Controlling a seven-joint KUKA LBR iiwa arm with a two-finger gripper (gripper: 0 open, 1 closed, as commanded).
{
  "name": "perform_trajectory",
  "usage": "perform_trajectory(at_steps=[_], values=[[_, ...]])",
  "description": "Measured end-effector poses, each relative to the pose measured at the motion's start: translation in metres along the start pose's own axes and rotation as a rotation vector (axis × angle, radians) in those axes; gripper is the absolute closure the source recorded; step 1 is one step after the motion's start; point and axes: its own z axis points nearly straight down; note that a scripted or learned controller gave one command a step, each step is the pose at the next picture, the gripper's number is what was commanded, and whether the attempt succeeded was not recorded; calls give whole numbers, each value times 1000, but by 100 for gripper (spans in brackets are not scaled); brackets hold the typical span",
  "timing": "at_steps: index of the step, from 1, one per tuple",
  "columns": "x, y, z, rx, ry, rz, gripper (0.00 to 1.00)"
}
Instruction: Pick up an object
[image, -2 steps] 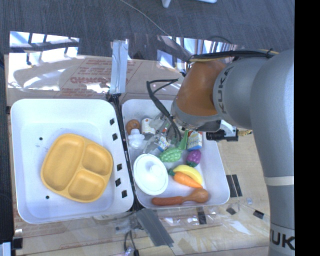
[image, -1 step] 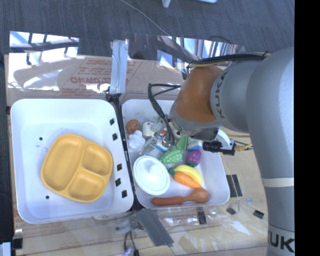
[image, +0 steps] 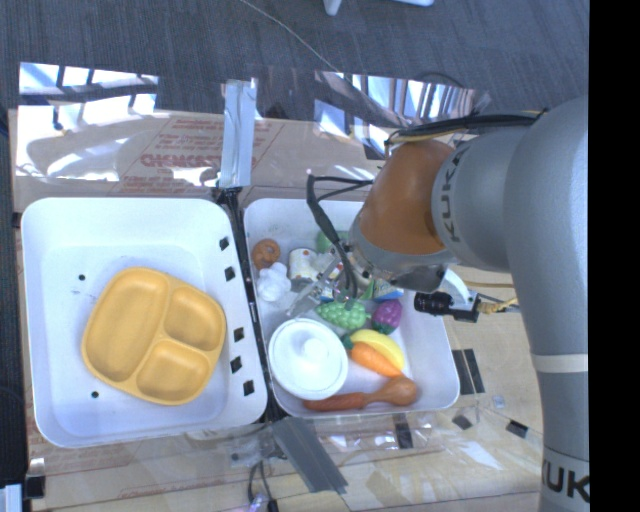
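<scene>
The right bin (image: 440, 375) holds a pile of toy food and dishes. A white round bowl (image: 308, 356) sits at its front left. Beside it lie a green grape bunch (image: 343, 313), a purple piece (image: 387, 314), a yellow banana (image: 380, 346), an orange carrot (image: 374, 362) and a brown wooden spoon (image: 365, 398). A small brown piece (image: 265, 253) and white items (image: 273, 285) lie at the bin's left. My gripper (image: 335, 283) hangs low over the middle of the pile, just above the grapes, under the arm's orange band (image: 400, 200).
The left bin (image: 50, 230) holds a yellow divided tray (image: 152, 334). A black divider (image: 240, 300) runs between the two bins. Cardboard with red print (image: 180, 150) lies behind them. The arm's grey body (image: 540, 230) covers the right bin's far right.
</scene>
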Motion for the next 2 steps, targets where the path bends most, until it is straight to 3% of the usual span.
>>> perform_trajectory(at_steps=[1,2], values=[[4,-14,14,19,36,189,0],[3,-13,4,18,34,183,100]])
